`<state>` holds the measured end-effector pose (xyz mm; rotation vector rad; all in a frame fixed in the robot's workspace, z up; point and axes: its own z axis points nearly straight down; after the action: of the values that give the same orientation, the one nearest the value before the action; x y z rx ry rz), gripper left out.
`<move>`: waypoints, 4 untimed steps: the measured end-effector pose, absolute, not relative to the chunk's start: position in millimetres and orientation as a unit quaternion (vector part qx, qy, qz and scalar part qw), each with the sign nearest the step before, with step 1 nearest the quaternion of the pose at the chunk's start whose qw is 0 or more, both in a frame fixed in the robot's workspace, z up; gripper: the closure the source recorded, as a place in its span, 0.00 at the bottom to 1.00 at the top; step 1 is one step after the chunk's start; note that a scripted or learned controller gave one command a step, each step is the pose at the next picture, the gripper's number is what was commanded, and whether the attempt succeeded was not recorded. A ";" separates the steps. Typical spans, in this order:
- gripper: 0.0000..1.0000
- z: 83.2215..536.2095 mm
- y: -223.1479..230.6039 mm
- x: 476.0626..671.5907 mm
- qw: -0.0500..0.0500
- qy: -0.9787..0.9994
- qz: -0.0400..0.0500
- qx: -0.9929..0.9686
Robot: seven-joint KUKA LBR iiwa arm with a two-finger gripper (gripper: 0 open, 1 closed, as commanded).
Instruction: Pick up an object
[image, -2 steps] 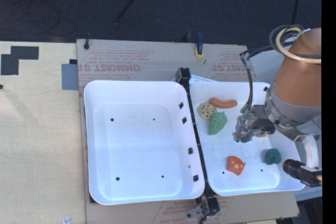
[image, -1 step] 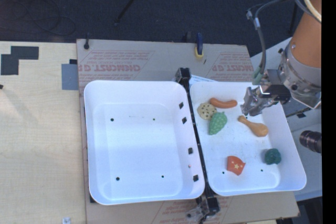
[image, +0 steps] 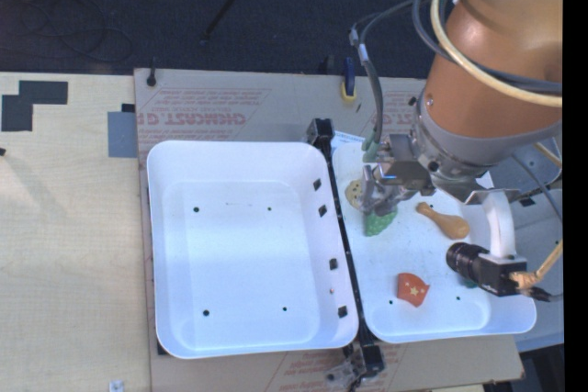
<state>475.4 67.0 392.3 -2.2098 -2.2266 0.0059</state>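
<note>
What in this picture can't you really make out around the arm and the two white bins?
All in the camera view:
The green object: its upper part is hidden behind the pincer; whether they touch is unclear.
The pale round thing: partly behind the pincer, too small to identify.
The right bin: its far corner is covered by the arm.
The red object: its yellow mark is too small to read.

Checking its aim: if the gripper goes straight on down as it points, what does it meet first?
Probably the green object just beneath the gripper in the right bin; depth is hard to judge.
</note>
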 end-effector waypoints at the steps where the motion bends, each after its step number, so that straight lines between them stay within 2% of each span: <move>1: 1.00 535.2 113.7 479.2 -0.003 -0.709 -0.006 -0.705; 2: 1.00 537.2 172.9 498.0 0.001 -0.709 0.001 -0.705; 3: 1.00 536.1 235.0 518.9 0.001 -0.709 0.002 -0.705; 4: 1.00 521.2 243.2 474.2 0.002 -0.708 0.004 -0.706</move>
<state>474.2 243.2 521.2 -2.2169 -2.2215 0.0115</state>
